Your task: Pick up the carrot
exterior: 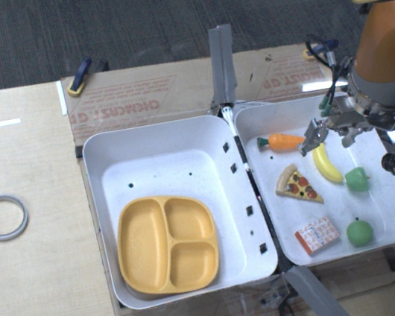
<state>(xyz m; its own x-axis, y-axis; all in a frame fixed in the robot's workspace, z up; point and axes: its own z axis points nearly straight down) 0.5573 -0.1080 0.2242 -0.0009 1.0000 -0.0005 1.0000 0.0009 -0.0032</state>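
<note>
Now, carrot (284, 142): light, stiff, slick toy (right bin); grip mid-body.
Pincer (315, 139): beside carrot's tip, spread unclear.

Pale wooden bench (47, 293), two white bins (164, 140), tape roll (1, 217), cardboard sheet (149, 97)

A robotics lab: taped cardboard (171, 94) under white bins (101, 170) of toy food.

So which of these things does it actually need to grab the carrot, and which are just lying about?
Needed:
small orange toy carrot
grey two-finger gripper

Lying about:
yellow toy banana
toy pizza slice
two green round toys
yellow divided plastic plate
</note>
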